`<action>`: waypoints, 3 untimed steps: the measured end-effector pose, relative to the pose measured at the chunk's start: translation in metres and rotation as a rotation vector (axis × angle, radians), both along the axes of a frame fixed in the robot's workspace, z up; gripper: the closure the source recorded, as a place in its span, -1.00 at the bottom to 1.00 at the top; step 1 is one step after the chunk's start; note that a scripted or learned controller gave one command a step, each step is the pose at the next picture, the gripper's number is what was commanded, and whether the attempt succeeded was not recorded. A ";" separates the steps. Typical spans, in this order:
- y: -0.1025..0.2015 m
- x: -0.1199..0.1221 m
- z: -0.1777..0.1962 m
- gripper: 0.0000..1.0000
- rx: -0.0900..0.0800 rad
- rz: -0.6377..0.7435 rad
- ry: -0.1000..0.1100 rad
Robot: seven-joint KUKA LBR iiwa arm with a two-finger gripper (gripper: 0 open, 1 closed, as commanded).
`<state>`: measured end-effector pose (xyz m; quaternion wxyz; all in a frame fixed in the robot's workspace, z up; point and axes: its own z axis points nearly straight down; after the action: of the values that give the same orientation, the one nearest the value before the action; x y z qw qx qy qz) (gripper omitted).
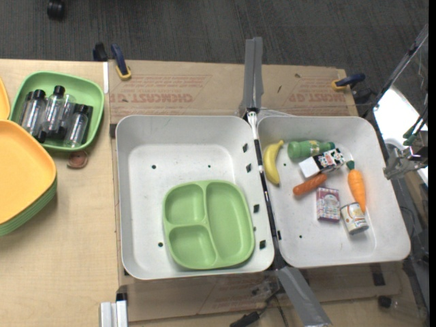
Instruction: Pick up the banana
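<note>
My gripper (400, 161) sits at the right edge of the frame, just past the right bin's (381, 251) outer rim, and so little of it is clear that I cannot tell how it is set. I see nothing held in it.

Moving inward from there, the nearest things in the right bin are a carrot (356, 188) and a small can (355, 219) below it, then a pink carton (328, 204). Farther toward the middle of the frame lie a second, redder carrot (310, 184), a small black-and-white box (324, 162) and a green bottle (310, 148) on its side.

The banana (272, 161) is the farthest of all from me: it lies along the bin's left wall, near its upper corner, curved and yellow, just beside the bottle's end but apart from it as far as I can judge.

The left bin (136, 182) carries a green divided tray (208, 223).

By my reckoning the task is barely begun. The banana rests untouched on the bin floor; the whole reach across, the descent and the grasp are left to do.
</note>
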<state>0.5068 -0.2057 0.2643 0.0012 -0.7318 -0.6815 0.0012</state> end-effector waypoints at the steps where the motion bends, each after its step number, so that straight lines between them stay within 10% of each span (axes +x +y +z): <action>1: 0.007 -0.018 -0.039 1.00 0.000 0.013 0.001; 3: -0.011 -0.029 -0.049 1.00 0.000 0.044 -0.003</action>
<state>0.4779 -0.2166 0.2156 0.0000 -0.7166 -0.6975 0.0004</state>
